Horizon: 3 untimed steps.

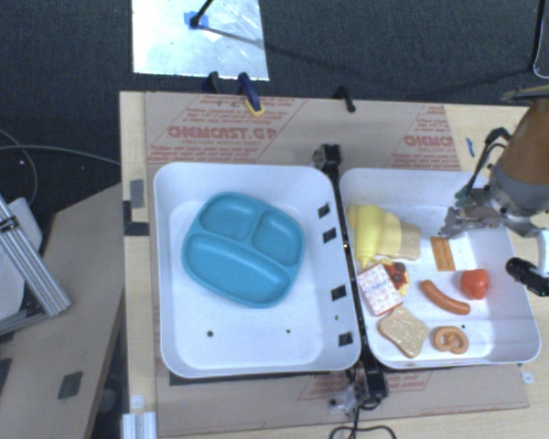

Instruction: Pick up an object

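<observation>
Food pieces lie scattered in the right bin (pixel 522 332), and the one closest to the gripper (pixel 454 221) is a small orange block (pixel 442 253), lying just below and slightly left of the fingertips in the camera view. Its long axis runs roughly up and down the picture, toward the near rim. A red tomato (pixel 474 283) and a sausage (pixel 444 297) sit a little further toward the near rim, with a pretzel (pixel 450 339), a slice of bread (pixel 403 330) and a yellow banana bunch (pixel 371 229) off to the left. The gripper hangs over the far right part of this bin with nothing visible between its fingers; whether they are spread or pressed together I cannot tell. A short drop toward the near rim would likely bring it onto the block. The left bin (pixel 178 337) holds a blue divided plate (pixel 243 248).
</observation>
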### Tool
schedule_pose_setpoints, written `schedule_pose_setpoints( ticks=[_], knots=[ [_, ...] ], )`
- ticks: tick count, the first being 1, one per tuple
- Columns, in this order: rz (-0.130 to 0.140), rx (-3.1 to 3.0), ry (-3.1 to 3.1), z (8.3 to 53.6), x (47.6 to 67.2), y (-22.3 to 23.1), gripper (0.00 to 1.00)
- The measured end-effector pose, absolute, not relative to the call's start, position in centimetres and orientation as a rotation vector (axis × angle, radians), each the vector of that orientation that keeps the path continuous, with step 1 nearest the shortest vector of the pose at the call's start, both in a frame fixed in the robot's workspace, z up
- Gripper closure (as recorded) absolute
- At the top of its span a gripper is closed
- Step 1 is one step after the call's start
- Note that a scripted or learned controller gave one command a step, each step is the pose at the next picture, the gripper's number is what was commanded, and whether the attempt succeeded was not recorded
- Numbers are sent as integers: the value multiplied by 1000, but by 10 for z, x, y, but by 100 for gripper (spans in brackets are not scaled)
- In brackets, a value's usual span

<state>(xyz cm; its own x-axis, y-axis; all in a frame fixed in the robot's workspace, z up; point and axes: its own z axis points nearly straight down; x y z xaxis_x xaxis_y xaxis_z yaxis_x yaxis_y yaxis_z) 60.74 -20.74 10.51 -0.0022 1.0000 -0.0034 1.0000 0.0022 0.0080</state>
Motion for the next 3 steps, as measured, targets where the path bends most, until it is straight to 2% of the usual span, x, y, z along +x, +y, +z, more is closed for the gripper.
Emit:
schedule_pose_setpoints(
  ticks=[1, 2, 3],
  knots=[
    [16, 2208, 2209, 91, 561, -207, 100],
    [16, 2205, 2207, 91, 522, -208, 100],
    [13, 2200, 2210, 91, 512, -141, 100]
  ],
)
